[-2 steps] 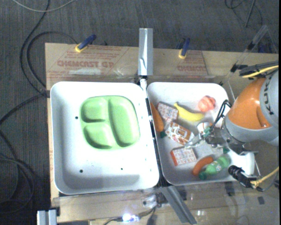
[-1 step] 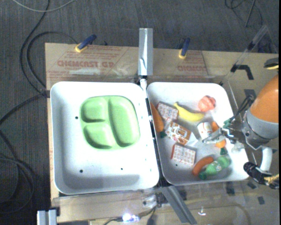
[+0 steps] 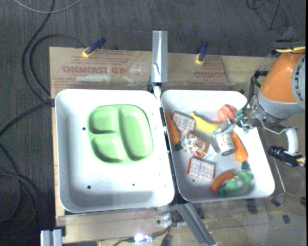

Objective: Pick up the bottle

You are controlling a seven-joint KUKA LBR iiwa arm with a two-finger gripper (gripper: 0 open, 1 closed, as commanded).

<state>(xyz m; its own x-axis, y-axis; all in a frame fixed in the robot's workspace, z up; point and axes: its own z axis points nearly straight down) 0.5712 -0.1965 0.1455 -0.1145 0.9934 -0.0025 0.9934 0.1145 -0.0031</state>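
Left bin (image 3: 66, 152): holds a divided tray (image 3: 121, 133).
Right bin (image 3: 262, 183): holds a banana (image 3: 204, 122), carrots (image 3: 222, 179), packets (image 3: 200, 168), a can (image 3: 226, 143).
Bottle (image 3: 236, 184): right bin's near corner, beside a carrot.

Gripper (image 3: 235, 121) low in right bin (image 3: 256, 186) – green bottle (image 3: 237, 183) near front edge

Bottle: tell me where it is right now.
The bottle lies in the right bin, at its near right corner in the camera view, beside a carrot and below the can.
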